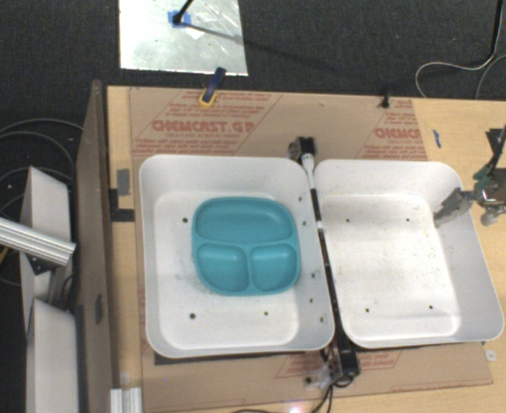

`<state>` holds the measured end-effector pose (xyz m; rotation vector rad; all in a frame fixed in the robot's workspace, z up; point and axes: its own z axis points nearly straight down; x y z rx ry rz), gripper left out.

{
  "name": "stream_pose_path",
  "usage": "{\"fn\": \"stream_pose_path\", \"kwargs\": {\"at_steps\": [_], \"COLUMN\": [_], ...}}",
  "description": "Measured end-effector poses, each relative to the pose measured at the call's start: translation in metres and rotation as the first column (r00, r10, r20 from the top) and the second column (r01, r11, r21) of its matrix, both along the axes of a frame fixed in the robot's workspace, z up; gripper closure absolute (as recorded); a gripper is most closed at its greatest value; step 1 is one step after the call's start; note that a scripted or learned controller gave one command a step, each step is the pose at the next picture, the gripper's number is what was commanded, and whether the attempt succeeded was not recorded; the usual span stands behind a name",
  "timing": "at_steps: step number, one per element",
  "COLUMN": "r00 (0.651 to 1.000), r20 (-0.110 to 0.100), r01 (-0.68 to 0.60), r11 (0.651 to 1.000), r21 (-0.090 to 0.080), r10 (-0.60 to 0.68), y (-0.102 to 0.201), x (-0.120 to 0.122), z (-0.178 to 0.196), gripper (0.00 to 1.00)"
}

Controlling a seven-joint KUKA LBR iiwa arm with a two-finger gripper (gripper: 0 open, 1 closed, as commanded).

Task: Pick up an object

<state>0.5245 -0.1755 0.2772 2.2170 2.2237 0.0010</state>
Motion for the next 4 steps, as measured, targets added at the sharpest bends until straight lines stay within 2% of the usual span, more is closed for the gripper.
{"fn": "stream_pose_path", "kwargs": {"at_steps": [1,2,3,4], "r00": [1.000,1.000,1.000,1.000], "r20": [-0.007,0.010,-0.004,0.003], "r01": [-0.006,-0.004,-0.004,0.003], "r11": [1.000,1.000,1.000,1.000], "r21": [0.004,-0.003,0.002,-0.001], "r10": [0.006,0.004,0.004,-0.003], "y": [0.051,0.037,0.066,0.032], "x": [0.025,0.118,0.134,0.145], "z": [-0.099,-0.076,-0.198,-0.191], "gripper": [0.00,0.00,0.00,0.00]}}
